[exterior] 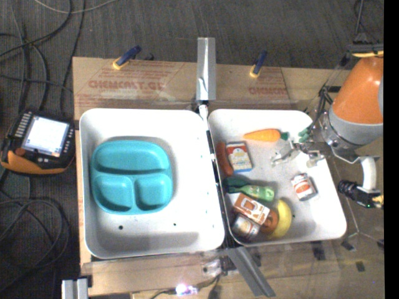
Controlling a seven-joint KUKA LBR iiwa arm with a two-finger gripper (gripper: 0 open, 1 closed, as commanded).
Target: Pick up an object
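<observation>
The right bin (324,226) holds several objects. An orange carrot (264,134) lies at the back, with a small red and blue box (239,156) and a dark red sausage shape (222,158) to its left. A green bottle (250,189), an orange carton (252,209), a yellow banana (284,218) and a can (244,228) crowd the front. A small red and white jar (303,187) lies apart on the right. My gripper (287,153) hangs low over the bin's bare floor, just below the carrot and up-left of the jar, with nothing seen in it.
The left bin (87,229) holds a teal divided plate (132,174). A metal post (205,73) rises between the bins at the back. A handheld pendant (41,141) lies left of the bench. The arm's orange band (361,92) looms over the right bin's far right edge.
</observation>
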